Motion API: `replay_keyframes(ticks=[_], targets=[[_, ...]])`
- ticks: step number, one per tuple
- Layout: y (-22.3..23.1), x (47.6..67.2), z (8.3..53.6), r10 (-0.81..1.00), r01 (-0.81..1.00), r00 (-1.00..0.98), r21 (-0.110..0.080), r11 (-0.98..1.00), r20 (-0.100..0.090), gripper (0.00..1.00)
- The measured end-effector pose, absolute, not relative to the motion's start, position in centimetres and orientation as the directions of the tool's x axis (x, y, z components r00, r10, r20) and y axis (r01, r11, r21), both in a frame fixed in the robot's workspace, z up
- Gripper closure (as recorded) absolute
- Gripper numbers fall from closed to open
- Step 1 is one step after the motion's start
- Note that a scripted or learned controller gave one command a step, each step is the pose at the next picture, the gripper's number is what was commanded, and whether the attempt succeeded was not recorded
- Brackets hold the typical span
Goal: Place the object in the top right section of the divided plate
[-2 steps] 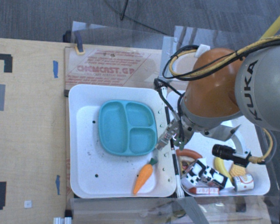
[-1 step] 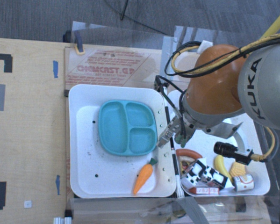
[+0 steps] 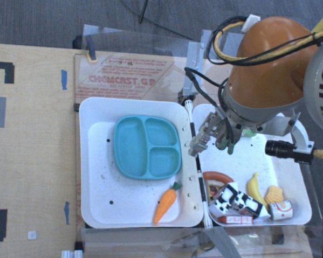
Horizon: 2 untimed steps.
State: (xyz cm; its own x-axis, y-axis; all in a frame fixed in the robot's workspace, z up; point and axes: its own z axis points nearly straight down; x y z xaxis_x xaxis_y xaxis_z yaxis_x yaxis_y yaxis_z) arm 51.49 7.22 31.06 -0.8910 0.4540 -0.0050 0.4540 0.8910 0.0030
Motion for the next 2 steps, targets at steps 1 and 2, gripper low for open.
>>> replay_keyframes(ticks=[1,2], targets=[[7.2,51.5,31.1,0.454,0.454,-0.891,0.003,0.891,-0.005,0.00],[11.2,51.5,25.7,0.304,0.304,-0.953,0.001,0.953,-0.001,0.00]])
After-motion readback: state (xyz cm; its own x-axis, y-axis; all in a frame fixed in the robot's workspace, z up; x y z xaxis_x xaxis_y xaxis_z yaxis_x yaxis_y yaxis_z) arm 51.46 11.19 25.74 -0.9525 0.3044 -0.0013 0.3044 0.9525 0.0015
